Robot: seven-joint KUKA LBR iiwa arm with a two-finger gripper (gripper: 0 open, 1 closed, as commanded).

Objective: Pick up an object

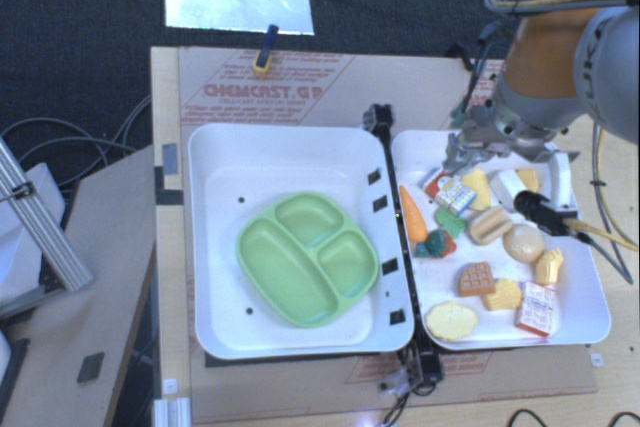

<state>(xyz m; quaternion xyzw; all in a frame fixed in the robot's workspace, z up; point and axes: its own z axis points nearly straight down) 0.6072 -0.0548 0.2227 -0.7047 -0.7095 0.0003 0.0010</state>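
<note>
We can't tell how wide the claw is open or if it grips anything — it hangs over toy food packed tight in the right bin, so it could bump and slip.

Your arm: one unit, grey casing with rounded, bulbous joint housings. You have a glossy orange band capping the segment above the wrist. A yellowish cable runs across the orange section, with grey hose looped at its left. Your wrist narrows to a grey metal pincer, pale and angular. A black cylindrical fitting with yellow lead sits alongside.
</note>
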